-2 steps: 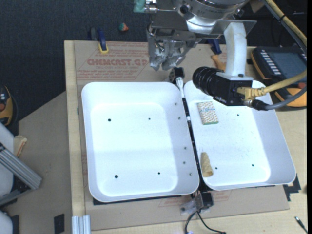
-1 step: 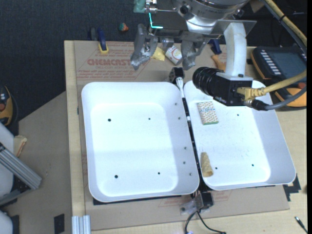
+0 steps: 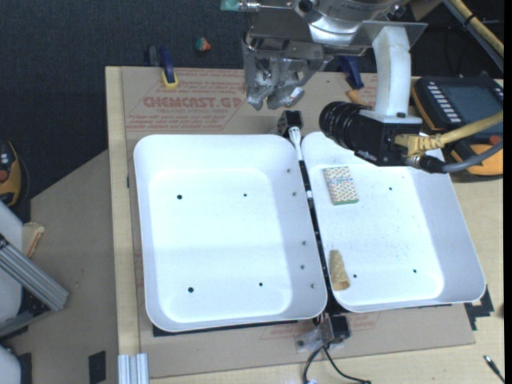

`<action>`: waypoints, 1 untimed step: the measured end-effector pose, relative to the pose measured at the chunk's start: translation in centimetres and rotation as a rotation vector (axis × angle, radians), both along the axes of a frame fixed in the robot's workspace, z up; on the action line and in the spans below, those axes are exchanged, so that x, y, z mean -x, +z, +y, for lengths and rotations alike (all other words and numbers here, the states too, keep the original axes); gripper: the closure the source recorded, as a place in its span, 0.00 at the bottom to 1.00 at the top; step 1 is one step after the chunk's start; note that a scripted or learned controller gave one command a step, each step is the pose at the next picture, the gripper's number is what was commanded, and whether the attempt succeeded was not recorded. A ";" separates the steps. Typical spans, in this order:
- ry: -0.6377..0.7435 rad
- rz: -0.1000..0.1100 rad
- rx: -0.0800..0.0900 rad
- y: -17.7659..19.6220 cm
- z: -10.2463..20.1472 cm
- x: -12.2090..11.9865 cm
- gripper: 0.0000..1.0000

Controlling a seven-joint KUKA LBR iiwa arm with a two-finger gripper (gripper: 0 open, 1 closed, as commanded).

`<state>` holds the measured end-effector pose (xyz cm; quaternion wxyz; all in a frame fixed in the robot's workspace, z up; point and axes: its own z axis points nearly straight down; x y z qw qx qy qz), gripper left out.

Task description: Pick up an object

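Fingers of the gripper point(image 3: 272, 93) hang above the far edge of the counter point(image 3: 120, 238), beyond the bins, and from this slanted view I cannot tell whether they are apart or together; nothing shows between them. Two things wait in the right bin point(image 3: 436, 246): a small patterned block point(image 3: 342, 185) lying flat near the bin's far left part, and a tan cork-like piece point(image 3: 340, 269) lying close against the near left wall, just beside the seam with the left bin point(image 3: 160, 238).

For a clean pick, the block looks the better target. It sits apart from the walls, so the fingers can straddle it from above without scraping the rim. The arm should travel over the bin first, line up across the block's narrower sides, then come straight down and close only once low enough to catch its flanks. The tan piece seems riskier, since the wall leaves little room for a finger on that side.
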<state>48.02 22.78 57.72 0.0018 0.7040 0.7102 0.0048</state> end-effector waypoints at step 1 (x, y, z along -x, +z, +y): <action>0.000 0.001 0.001 -0.1 0.0 0.0 0.00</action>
